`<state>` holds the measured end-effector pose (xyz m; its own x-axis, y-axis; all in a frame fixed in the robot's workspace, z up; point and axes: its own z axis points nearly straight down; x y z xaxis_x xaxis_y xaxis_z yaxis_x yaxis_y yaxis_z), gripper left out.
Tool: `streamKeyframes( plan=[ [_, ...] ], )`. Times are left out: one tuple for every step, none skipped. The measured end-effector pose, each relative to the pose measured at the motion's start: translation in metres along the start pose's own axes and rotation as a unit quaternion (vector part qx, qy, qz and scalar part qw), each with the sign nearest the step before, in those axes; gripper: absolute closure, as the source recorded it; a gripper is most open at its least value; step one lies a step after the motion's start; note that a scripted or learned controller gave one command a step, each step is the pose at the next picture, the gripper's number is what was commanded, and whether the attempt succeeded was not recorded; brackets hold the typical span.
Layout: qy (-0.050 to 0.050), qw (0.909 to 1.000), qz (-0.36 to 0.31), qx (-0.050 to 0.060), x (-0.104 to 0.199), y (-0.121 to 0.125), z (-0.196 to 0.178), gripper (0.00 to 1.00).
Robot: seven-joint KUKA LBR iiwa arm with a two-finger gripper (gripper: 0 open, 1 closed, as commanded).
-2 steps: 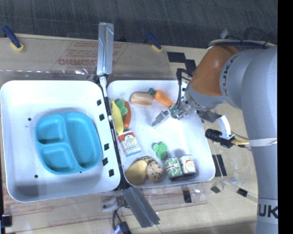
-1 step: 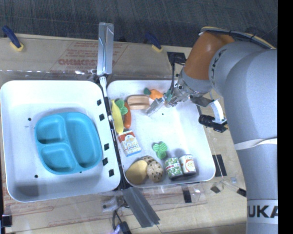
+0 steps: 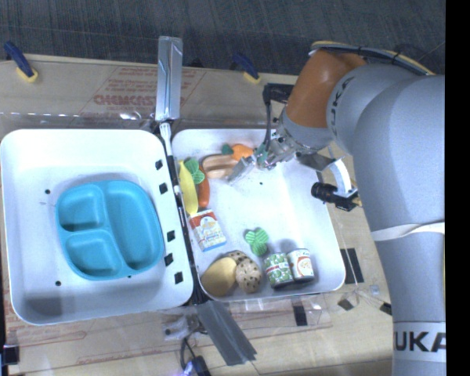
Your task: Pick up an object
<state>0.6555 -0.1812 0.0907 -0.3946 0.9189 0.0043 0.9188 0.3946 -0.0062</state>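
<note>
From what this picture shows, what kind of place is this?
Probably a robot lab bench for grasping trials: a grey arm reaches over two white bins, with toy food such as a banana and small cans.

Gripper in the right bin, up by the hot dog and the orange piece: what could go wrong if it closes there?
1. The gripper sits close to the hot dog and the orange piece; closing may catch neither, or only nudge them.
2. The banana and other toys crowd the divider side, so a push could jam them together.
3. The spot lies near the right bin back wall, so the fingers might clip it.
</note>
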Motion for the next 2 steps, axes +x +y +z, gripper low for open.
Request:
streamKeyframes(
  plan=[
    [-0.003,0.9993,-0.039,-0.002,0.067,0.03,-0.002,0.0],
    [-0.004,0.9959,0.09,-0.006,0.029,0.015,-0.123,0.0]
  ],
)
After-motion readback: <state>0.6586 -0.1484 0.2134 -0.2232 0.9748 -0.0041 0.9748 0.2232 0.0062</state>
